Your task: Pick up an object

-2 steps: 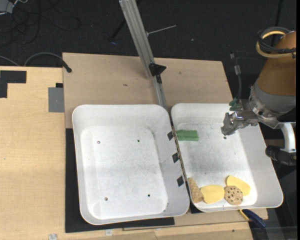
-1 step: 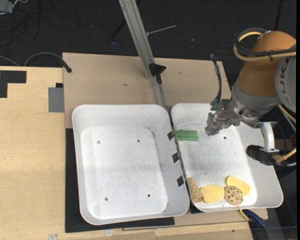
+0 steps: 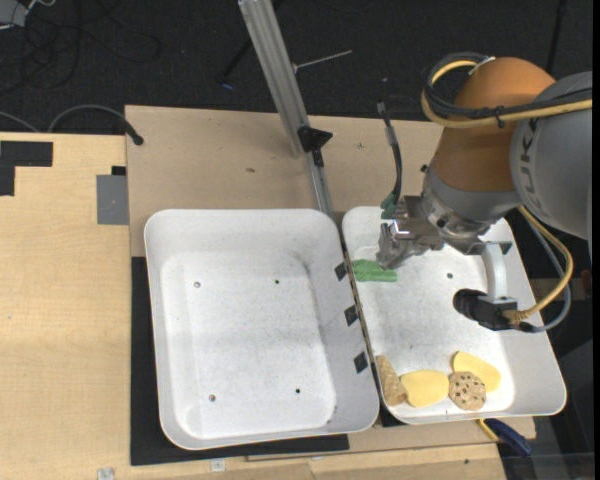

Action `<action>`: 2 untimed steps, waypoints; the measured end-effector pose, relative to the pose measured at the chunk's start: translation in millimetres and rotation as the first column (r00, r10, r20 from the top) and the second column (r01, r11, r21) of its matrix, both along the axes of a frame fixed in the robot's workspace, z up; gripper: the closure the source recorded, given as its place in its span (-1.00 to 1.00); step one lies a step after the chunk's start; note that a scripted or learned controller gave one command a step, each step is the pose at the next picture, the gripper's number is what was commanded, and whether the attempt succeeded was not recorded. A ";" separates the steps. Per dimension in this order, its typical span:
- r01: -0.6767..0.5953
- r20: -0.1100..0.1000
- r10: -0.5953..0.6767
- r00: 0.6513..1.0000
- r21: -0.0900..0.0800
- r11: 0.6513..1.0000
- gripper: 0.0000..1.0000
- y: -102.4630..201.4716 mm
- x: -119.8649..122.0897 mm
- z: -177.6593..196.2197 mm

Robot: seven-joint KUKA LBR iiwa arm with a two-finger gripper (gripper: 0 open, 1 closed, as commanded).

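My gripper hangs low over the upper left part of the right bin, under the orange wrist band. A flat green piece lies on the bin floor against the bin's left wall, just below and left of the gripper tip. At the bin's near edge lie a tan ridged piece, a yellow oval, a brown cookie with dark chips and a second yellow piece.
The left bin stands beside the right one, their rims joined by black clips. A slanted aluminium rail rises behind the bins. The grey arm comes in over the right bin's far right side.
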State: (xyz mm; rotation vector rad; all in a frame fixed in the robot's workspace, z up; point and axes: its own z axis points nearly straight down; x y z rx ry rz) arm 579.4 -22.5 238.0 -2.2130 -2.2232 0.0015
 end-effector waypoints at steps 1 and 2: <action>0.001 0.000 -0.001 1.000 -0.001 1.000 1.00 43.5 7.3 -8.5; 0.001 0.001 -0.001 1.000 -0.001 1.000 1.00 93.9 16.4 -17.5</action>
